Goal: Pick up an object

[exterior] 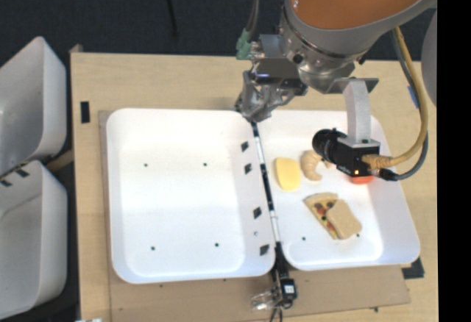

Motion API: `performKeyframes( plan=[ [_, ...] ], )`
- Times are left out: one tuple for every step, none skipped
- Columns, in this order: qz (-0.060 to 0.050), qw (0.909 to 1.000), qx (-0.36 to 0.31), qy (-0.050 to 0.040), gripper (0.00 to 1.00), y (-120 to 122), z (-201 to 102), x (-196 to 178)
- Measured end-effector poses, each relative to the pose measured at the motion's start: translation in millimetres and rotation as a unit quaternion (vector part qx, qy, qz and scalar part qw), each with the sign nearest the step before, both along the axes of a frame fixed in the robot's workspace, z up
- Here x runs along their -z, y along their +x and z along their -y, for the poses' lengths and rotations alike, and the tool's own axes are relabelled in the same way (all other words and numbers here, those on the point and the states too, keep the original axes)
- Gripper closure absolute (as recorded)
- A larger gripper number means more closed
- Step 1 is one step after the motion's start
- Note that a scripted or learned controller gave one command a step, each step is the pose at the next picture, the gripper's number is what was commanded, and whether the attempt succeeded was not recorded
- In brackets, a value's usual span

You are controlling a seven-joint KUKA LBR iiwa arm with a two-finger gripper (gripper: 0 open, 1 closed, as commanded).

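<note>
In the right bin (390,240) lie three small objects. A yellow rounded block (288,173) sits near the divider, and a cream curved piece (313,165) touches its right side. A tan wedge with dark and red spots (333,215) lies in front of them. My gripper (255,109) hangs from the grey and orange arm over the far end of the divider between the bins, behind and to the left of the objects. Nothing shows in it.
The left bin (176,188) is bare white plastic. A black unit with a red light (347,155) and cables hangs off the arm over the right bin's far side. White containers (26,166) stand left of the bench.
</note>
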State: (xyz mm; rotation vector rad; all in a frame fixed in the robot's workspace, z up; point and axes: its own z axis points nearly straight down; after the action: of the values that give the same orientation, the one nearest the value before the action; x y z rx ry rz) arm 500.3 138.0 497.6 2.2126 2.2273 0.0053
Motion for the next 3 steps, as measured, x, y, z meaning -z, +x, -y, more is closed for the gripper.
performKeyframes(
  plan=[
    [0.0, 1.0, -0.002, 0.0009, 1.0, -11.5, -69.4, -22.0],
    [0.001, 1.0, 0.001, -0.0001, 1.0, 25.6, -83.8, -55.6],
    [0.0, 1.0, 0.004, -0.0009, 1.0, 65.5, -82.5, -53.7]
  ],
)
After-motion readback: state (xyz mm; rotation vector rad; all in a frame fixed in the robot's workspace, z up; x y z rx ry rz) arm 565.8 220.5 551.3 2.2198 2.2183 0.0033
